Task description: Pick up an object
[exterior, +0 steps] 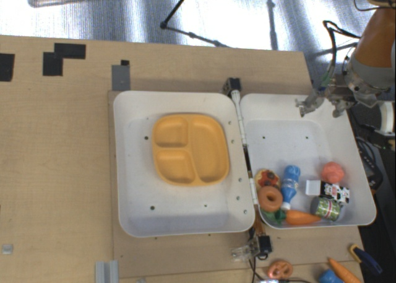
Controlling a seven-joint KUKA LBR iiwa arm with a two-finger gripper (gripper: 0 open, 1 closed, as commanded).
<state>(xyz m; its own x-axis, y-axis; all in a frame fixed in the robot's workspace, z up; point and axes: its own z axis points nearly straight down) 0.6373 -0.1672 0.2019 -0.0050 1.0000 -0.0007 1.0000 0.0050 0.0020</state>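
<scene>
A: Pretzel and a second carrot lie on the counter at the near edge, outside the bins.

B: And inside the right bin?

A: Toys crowd its near corner: an orange carrot lying with its long axis left-right, tip pointing right, touching a donut and a green can; a blue bottle and pink ball sit behind.

B: The end effector?

A: It hangs over the far rim, fingers apart, nothing between them. A yellow divided plate sits in the left bin.
</scene>
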